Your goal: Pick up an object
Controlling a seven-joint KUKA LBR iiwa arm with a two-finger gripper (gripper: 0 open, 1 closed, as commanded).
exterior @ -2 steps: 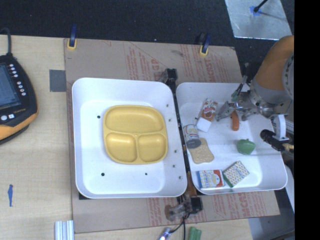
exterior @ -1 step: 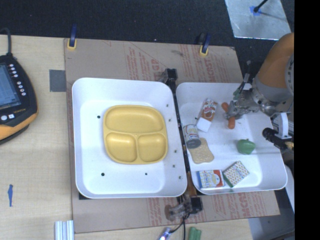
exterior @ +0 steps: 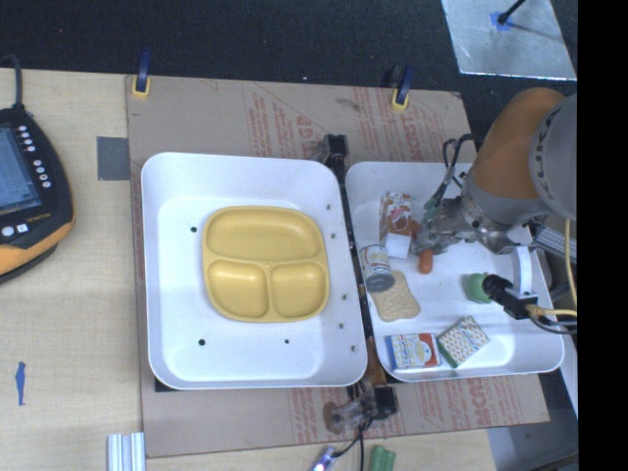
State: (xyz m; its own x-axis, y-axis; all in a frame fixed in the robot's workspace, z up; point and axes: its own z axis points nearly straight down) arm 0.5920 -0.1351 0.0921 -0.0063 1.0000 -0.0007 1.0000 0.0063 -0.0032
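Observation:
My gripper (exterior: pixel 433 235) hangs low over the upper middle of the right bin (exterior: pixel 535 361), at the end of the grey arm with the orange band (exterior: pixel 510 150). Just below it lies a small orange-red piece (exterior: pixel 425 260); whether they touch I cannot tell. Left of the gripper lies a red and white snack packet (exterior: pixel 396 211). A small can (exterior: pixel 376 268) and a beige oval pad (exterior: pixel 395 300) rest by the bin's left wall. A green object (exterior: pixel 477 286) lies to the right, and a small printed box (exterior: pixel 412 350) and a checkered packet (exterior: pixel 462 340) lie along the front.
The left bin (exterior: pixel 167 351) holds a yellow divided plate (exterior: pixel 265 263). A handheld pendant (exterior: pixel 25 189) sits at the bench's far left. Clamps (exterior: pixel 400 96) stand at the cardboard's back edge. A black cable plug (exterior: pixel 510 300) hangs by the arm's wrist.

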